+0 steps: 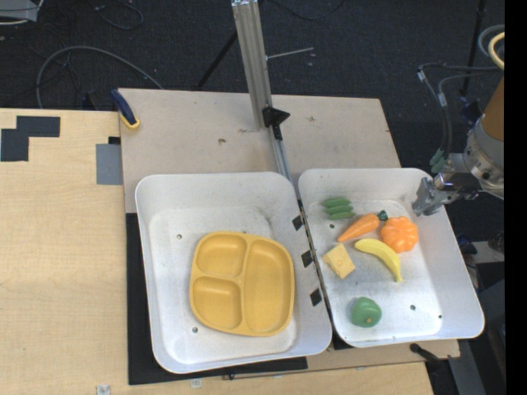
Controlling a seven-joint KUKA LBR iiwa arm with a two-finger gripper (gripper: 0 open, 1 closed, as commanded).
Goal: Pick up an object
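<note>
Grey gripper (pixel 427 197) hangs over the right bin's (pixel 461 303) upper right rim, its finger spacing too small to tell; just beside it sits a ribbed orange pumpkin (pixel 399 234), ungripped

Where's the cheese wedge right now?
The cheese wedge lies in the right bin, near its left wall, below the carrot and left of the banana.

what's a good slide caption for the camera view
Tool hovers at the right bin's far edge near toy pumpkin, carrot and banana; yellow tray fills the left bin.
</note>
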